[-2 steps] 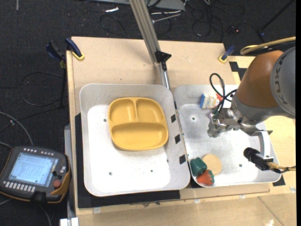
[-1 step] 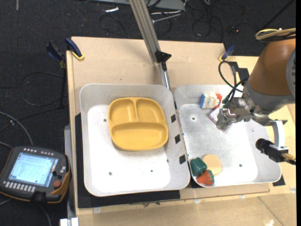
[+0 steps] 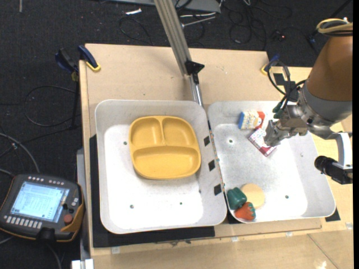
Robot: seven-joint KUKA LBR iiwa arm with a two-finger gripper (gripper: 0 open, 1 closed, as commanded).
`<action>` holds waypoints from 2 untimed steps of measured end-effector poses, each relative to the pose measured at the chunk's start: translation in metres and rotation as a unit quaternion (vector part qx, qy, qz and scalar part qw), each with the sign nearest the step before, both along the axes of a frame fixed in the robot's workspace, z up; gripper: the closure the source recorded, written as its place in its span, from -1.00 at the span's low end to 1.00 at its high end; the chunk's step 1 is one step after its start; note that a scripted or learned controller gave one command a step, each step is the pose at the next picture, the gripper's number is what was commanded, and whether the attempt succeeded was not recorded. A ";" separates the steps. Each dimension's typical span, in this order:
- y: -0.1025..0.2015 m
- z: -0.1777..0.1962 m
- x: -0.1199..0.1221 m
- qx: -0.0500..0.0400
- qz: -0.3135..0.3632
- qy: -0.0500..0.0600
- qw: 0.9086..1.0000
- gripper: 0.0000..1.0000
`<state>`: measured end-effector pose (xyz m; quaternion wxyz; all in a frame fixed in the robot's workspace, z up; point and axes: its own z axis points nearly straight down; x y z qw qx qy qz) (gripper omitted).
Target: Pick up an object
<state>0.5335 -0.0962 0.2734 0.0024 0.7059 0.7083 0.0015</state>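
The grey arm's two-finger gripper [image 3: 273, 138] hovers directly over a flat pink-and-white packet [image 3: 261, 142] in the right-hand white bin [image 3: 291, 206]; jaw state cannot be told.

The claw [image 3: 273, 139] hangs over the rear part of the right bin [image 3: 291, 167], directly above a small flat packet [image 3: 261, 142] that lies on the bin floor. Just left of the claw and slightly behind it sits a small carton [image 3: 251, 119], near the bin's rear wall. Well in front of the claw, at the bin's front-left corner, a cluster of toy food pieces [image 3: 244, 200] rests together. Far to the claw's left, in the left bin [image 3: 112, 150], lies a divided plate [image 3: 165, 147]. Both bins sit side by side on the desk [image 3: 134, 72]. A handheld control pendant [image 3: 39, 203] lies off the desk, far left and in front of the claw.
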 end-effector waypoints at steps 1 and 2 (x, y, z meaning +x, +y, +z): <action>0.062 -0.004 0.005 0.001 0.003 0.002 1.000 1.00; 0.117 -0.024 0.009 0.001 0.002 0.004 1.000 1.00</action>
